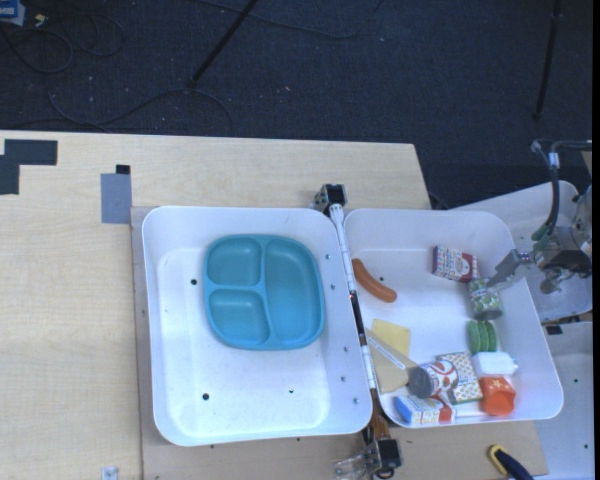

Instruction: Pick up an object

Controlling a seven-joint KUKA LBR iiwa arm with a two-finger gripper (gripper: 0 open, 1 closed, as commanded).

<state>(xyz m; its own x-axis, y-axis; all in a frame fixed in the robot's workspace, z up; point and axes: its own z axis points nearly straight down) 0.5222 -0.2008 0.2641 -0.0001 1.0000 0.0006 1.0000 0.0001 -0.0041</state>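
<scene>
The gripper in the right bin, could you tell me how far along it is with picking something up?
Done: the gripper has reached the right bin at its far right side, just above a small green object. In hand: nothing is visibly between its fingers. Left: grasp and lift; the hot dog, red packet and orange bottle all lie in the bin.

Gripper [502, 271] low at right, fingers apparently closed.

Even bright overhead light, soft faint shadows, white bins [180, 268] near overexposed, slightly soft focus.
</scene>
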